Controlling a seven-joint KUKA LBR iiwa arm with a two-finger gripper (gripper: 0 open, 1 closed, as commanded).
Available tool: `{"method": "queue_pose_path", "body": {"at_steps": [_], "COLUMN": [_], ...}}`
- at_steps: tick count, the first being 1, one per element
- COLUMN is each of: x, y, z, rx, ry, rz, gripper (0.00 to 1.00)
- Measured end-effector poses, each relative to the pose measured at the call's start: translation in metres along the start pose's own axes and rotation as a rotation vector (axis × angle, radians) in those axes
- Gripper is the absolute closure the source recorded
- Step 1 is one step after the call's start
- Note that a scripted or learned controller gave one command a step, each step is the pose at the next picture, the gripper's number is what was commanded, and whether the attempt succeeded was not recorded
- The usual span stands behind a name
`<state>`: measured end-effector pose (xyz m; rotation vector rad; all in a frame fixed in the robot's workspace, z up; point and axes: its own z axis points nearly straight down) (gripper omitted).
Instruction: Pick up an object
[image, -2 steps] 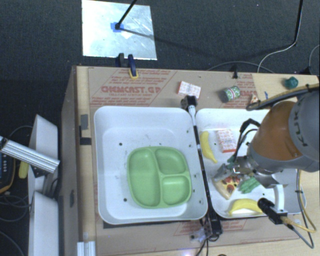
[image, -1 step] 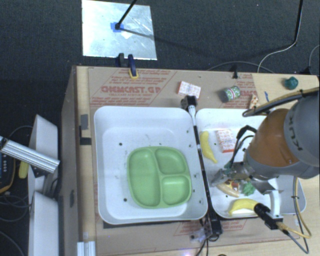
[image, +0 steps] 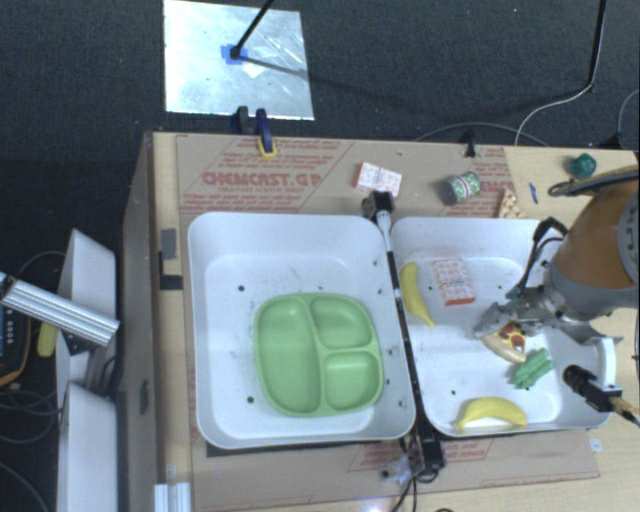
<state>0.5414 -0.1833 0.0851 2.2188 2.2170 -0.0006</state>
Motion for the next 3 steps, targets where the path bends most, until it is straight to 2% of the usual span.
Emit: {"method": "queue_pose_path", "body": {"at_steps": [1,2,3], "x": [0.002,0.036,0.113], "y": [0.001,-0.026,-0.002], "z": [-0.010,-0.070,-0.100], "rx": [-0.001,0.000,0.001], "ry": [0.002,0.004,0.005], "rz": [-0.003,-0.005,-0.006], "gripper": [1.00,1.00,1.00]}}
